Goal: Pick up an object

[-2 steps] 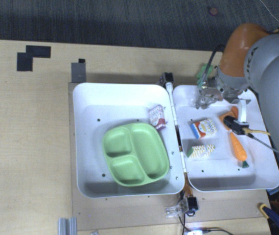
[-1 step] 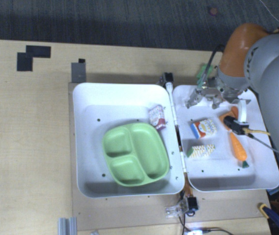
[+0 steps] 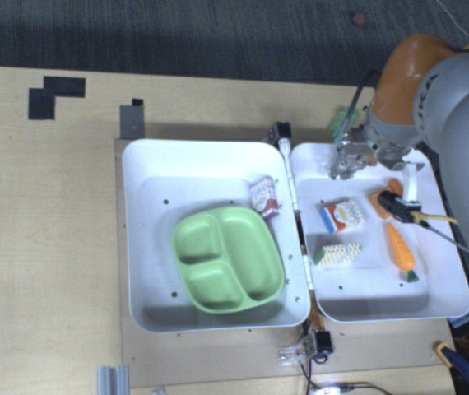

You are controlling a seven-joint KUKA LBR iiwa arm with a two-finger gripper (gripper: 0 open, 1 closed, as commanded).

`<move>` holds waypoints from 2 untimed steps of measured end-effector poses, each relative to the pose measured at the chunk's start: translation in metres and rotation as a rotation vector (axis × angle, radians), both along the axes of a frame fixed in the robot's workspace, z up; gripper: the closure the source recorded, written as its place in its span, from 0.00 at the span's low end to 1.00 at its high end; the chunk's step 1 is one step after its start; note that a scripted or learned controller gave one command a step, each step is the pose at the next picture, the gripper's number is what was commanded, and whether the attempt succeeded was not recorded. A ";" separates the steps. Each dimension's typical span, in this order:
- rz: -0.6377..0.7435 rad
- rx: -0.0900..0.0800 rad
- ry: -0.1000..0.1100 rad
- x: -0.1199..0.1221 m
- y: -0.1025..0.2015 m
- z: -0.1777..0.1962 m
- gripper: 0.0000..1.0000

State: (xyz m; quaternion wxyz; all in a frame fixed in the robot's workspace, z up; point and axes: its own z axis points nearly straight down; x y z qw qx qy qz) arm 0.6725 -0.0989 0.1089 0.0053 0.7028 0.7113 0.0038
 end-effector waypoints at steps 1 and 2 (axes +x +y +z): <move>0.000 0.000 0.001 0.000 0.000 0.000 0.00; -0.006 0.002 0.010 -0.003 0.017 -0.024 0.00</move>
